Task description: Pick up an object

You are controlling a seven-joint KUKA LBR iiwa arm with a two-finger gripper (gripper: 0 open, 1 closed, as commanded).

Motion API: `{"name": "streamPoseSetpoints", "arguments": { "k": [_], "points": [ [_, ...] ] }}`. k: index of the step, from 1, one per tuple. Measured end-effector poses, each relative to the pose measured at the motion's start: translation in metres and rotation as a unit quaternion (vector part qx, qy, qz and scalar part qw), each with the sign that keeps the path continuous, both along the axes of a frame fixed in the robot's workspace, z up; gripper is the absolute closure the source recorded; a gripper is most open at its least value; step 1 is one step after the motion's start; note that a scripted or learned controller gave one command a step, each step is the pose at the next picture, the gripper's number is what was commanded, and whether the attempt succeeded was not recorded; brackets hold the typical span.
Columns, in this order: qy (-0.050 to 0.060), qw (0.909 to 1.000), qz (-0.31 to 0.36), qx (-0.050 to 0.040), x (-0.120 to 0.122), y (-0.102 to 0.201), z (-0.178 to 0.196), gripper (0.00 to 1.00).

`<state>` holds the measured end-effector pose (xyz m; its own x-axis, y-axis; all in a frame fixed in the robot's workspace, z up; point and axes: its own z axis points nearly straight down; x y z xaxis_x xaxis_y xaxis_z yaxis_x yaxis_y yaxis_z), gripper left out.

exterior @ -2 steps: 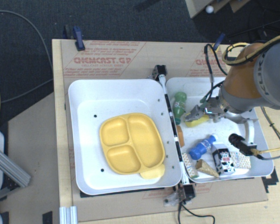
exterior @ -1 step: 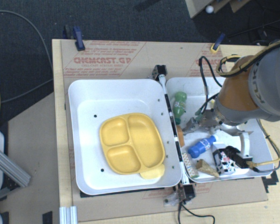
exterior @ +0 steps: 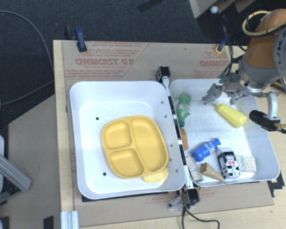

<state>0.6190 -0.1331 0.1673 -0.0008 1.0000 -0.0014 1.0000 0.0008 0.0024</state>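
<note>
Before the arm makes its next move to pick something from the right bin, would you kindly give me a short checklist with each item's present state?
1. Claw over the right white bin: ok.
2. Claw holding nothing yet: ok.
3. Yellow plastic squeeze bottle close beside the claw, lying unobstructed: ok.
4. Green bottle away from the bin wall: not ok, it lies against the divider.
5. Blue bottle free of neighbours: cannot tell, small items crowd it.
6. Yellow divided plate out of the path, in the left bin: ok.
</note>
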Motion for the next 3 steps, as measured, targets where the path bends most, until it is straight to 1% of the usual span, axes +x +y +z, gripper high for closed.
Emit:
{"name": "streamPoseSetpoints", "arguments": {
  "k": [1,2,3],
  "points": [
    [0.002,1.0,0.0,0.0005,0.005,-0.074,-0.083,0.0],
    [0.001,1.0,0.001,-0.0004,0.006,-0.074,-0.072,1.0],
    [0.0,1.0,0.0,0.0002,0.03,-0.026,-0.082,1.0]
  ]
}}
